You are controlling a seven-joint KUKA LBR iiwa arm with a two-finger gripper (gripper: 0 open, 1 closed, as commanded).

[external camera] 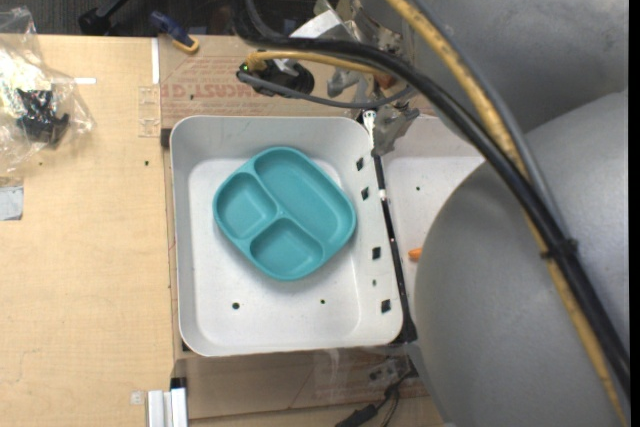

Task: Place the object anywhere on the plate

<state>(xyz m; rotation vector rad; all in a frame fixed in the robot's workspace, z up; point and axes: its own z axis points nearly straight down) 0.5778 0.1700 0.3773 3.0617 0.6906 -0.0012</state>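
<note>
Two shallow white plastic bins sit side by side on the bench. The left bin (200, 315) lies in full sight, while the right bin (440, 180) is mostly covered by the arm, with a strip of its floor and near wall showing. One teal plastic plate with three compartments (285, 212) lies in the left bin, roughly at its middle and turned at a slant to the bin's walls. It has rounded corners, one long compartment along its upper right side and two smaller ones on its lower left, and nothing lies in any of them. One small orange object (415, 254) peeps out in the right bin, just beside the dividing wall and right at the edge of the arm's grey body; too little of it shows to tell its shape. It is well apart from the plate, in the other bin.

The one grey robot arm (530, 215) fills the right side of the view, its bulky rounded links hanging over the right bin. Black and yellow cables (440, 95) run along it and loop over the far edge of the bins. Whether the gripper is open or closed cannot be told.

On the tan wooden bench top (80, 245) to the left lies one clear plastic bag with small dark parts (35, 95)
</note>
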